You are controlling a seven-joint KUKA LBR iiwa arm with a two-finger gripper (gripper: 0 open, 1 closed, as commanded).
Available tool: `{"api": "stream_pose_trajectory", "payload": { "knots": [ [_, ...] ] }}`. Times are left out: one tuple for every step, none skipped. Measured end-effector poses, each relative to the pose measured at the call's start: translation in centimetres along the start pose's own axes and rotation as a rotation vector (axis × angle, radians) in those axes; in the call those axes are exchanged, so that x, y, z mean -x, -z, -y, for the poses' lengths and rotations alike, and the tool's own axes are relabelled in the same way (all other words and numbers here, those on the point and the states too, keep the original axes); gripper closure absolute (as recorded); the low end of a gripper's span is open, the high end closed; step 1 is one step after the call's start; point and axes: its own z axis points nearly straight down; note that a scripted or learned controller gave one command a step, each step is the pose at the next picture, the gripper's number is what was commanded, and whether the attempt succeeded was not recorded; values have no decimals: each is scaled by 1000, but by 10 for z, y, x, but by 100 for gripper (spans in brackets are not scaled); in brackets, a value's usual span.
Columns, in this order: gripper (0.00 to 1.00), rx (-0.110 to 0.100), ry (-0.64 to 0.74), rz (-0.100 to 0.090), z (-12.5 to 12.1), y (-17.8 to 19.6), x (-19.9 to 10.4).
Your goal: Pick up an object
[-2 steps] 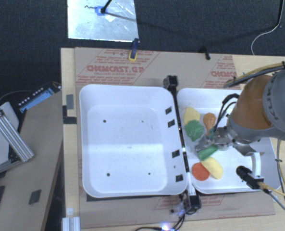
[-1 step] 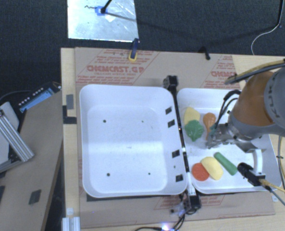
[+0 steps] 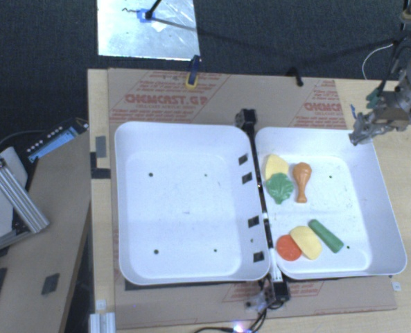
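Observation:
The right bin holds several toy foods. Near its left wall lie a pale yellow piece, a green leafy piece and an orange drumstick. Toward the front lie a red round piece, a yellow piece and a green cucumber. My gripper hangs above the far right corner of the right bin, well apart from all the objects. Nothing shows between its fingertips.
The left bin sits beside the right one, with black clips along the shared divider. A cardboard sheet lies under both bins. A shiny metal plate lies at the back. Cables trail by the arm.

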Motion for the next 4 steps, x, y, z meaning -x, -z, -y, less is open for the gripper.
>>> {"api": "stream_pose_trajectory", "payload": {
  "knots": [
    [100, -1, 4, -4, 31, 215, -41],
    [100, -21, -11, -1, -10, 201, 68],
    [100, -19, 1, -6, 30, 205, 27],
    [100, -19, -5, -2, -29, 201, 76]
  ]
}}
